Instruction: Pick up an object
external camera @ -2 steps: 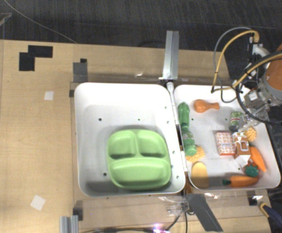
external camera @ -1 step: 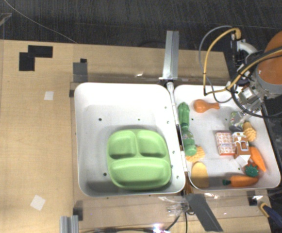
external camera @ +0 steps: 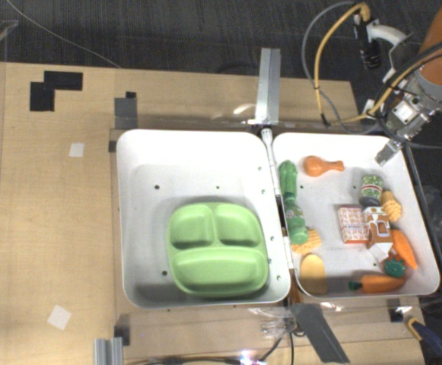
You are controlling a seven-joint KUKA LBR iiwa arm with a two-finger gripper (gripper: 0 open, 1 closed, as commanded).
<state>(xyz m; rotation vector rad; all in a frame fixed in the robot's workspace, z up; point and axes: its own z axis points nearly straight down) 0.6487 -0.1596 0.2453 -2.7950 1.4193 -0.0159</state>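
One green tray (external camera: 217,249) lower centre, two carrots (external camera: 402,248) lower right, gripper (external camera: 389,152) upper right, grip impossible to tell.

The arm (external camera: 441,44) reaches in at upper right, its pincer (external camera: 389,152) angled down-left.

No legible text, brand, number or sign is made out anywhere; printed patterns are seen on the small red-and-white box (external camera: 354,224) and a label on the little green can (external camera: 370,186) in the right bin (external camera: 426,280), but both are too small to be read.
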